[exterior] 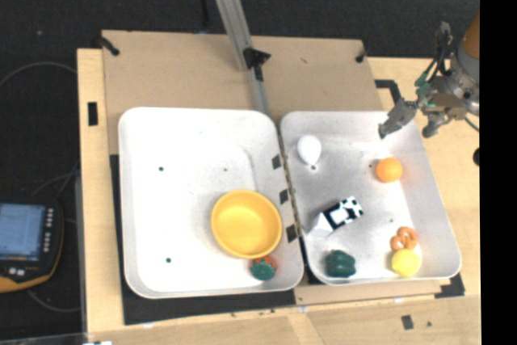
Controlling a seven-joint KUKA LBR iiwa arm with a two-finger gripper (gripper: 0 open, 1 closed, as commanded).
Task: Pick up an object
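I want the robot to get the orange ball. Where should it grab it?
Probably straight from above, fingers closing across the widest middle of the orange ball. It is round, so any side pair works, and it sits alone on the right bin floor with open space around it. The gripper is just up and right of it.

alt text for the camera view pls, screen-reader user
The gripper hovers open over the right bin's upper right corner, holding nothing. That bin holds a white object, an orange ball, a black-and-white block, a green object and a yellow object; the left bin holds a yellow bowl.
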